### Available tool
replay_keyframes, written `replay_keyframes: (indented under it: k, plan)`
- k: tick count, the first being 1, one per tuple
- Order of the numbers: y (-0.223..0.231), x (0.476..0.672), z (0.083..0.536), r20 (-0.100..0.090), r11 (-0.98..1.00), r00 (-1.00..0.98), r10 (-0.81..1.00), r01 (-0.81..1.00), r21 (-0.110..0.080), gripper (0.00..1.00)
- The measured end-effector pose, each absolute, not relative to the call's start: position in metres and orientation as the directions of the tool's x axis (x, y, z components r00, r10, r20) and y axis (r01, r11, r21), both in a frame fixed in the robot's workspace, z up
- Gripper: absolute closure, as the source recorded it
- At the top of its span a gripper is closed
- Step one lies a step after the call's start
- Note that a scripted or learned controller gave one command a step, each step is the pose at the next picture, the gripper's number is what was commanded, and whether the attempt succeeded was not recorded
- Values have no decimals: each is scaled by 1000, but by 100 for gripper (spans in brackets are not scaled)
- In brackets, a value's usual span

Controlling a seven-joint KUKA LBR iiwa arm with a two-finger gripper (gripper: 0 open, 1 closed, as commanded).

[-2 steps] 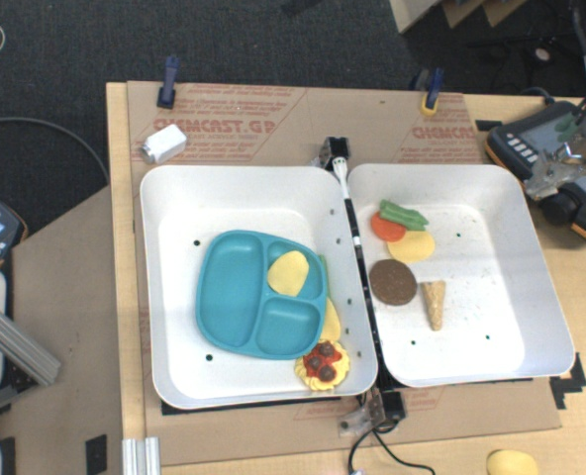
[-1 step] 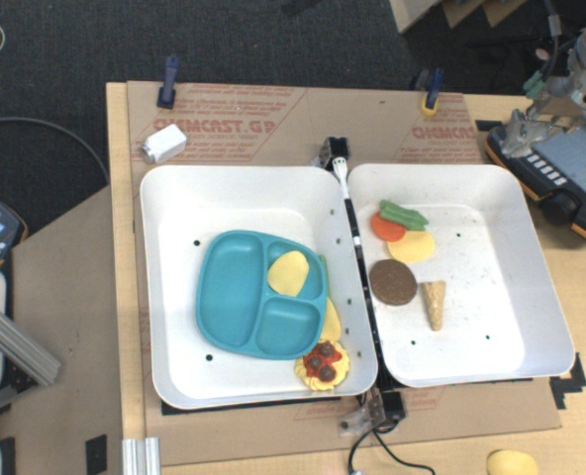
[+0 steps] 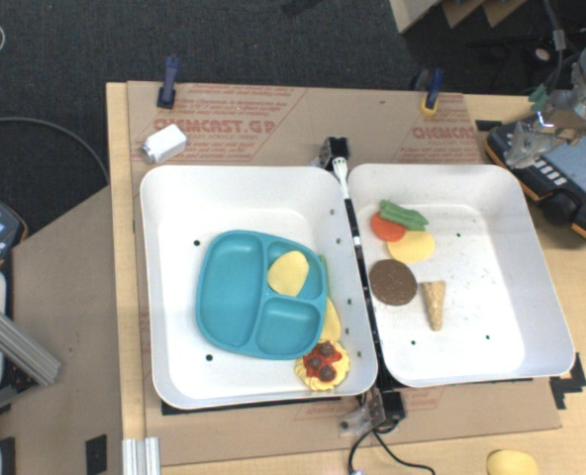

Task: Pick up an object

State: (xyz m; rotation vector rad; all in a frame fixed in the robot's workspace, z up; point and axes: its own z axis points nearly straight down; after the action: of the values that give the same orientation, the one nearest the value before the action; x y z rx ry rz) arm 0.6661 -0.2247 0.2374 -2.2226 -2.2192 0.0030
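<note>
Bright even overhead light, soft shadows, slightly soft focus

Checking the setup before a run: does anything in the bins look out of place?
Mostly tidy. The toy pizza slice lies off the blue tray, wedged against the left bin's lower rim, and dark specks dot the right bin's floor.

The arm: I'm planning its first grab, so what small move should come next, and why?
Probably swing in over the right bin and stop above the brown disc. The gripper sits at the far right, outside both bins. The disc lies flat, apart from the cone beside it, while the tomato and green bean overlap.
</note>
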Motion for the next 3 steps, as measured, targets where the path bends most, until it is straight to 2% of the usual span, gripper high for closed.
replay_keyframes:
  k: [1,2,3]
  plan:
    - [-224,625,233,0,-2,2,1000,1000,-3,100]
    - [-223,669,226,-3,2,-2,1000,1000,5,100]
    - [-224,632,220,0,-1,1,1000,1000,-3,100]
